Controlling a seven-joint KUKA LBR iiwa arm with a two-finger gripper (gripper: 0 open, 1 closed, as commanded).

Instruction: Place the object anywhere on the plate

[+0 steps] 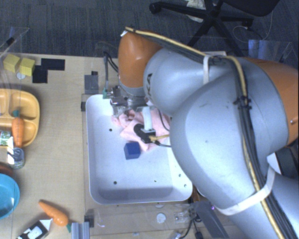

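My gripper hangs low over the far part of the white bin, right above a crumpled pink thing that lies on the bin floor. The arm's bulk hides most of the pink thing's right side. A small blue cube rests on the bin floor just in front of the pink thing, apart from the gripper. Off to the left on the bench sits a yellow divided plate with a carrot lying in it. A blue plate shows at the lower left edge.
A second carrot lies on the bench at the lower left. Yellow blocks and black blocks sit at the far left of the bench. The arm covers the whole right side, and an office chair base stands behind.
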